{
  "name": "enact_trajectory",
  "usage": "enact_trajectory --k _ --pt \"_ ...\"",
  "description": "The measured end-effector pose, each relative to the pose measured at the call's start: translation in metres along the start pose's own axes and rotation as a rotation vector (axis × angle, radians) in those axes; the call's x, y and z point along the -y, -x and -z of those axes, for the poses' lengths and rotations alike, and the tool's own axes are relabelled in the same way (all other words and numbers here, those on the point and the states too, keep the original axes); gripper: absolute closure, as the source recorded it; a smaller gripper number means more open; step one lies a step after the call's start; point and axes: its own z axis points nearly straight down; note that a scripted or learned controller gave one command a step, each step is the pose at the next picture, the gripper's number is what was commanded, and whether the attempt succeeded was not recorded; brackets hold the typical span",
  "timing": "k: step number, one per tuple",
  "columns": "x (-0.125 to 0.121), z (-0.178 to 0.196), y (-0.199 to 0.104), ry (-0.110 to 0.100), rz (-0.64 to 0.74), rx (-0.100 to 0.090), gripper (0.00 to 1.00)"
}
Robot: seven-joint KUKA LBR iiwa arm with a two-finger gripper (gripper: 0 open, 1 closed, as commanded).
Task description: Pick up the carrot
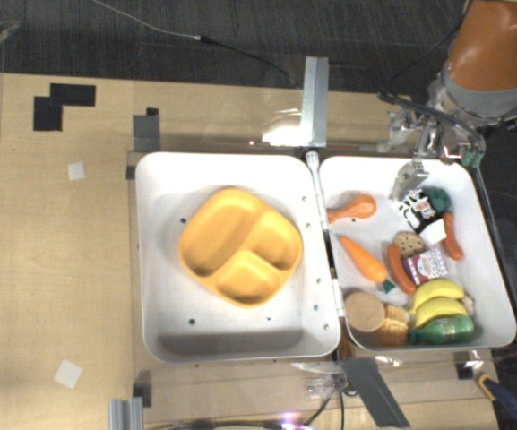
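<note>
Now the arm (pixel 495 38) is hanging over the right bin's (pixel 500 285) far corner, its fingers (pixel 410 179) dangling above the toys, though whether they're spread or pressed together, I cannot tell. The carrot (pixel 363 258) is lying in that bin's left part, near the divider. A yellow plate (pixel 240 245) is sitting in the left bin (pixel 150 240). Beneath both, the pale wooden surface (pixel 52 267) is stretching left, with dark carpet (pixel 150 7) running behind.

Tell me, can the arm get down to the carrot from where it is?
Probably yes. The carrot lies uncovered near the right bin's left wall, nothing on top. The gripper hangs at the bin's far side; a hot dog close beside the carrot could crowd the grasp.
</note>
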Motion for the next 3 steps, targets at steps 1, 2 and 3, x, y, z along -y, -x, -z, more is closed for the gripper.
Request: enact_trajectory --k 1,2,3 --pt "0.016 -0.103 -0.072 -0.001 -0.301 -0.008 0.00" --pt "-0.003 -0.161 -0.084 0.000 -0.231 0.006 0.00" --pt "0.003 -0.162 -0.092 0.000 -1.065 0.000 0.00"
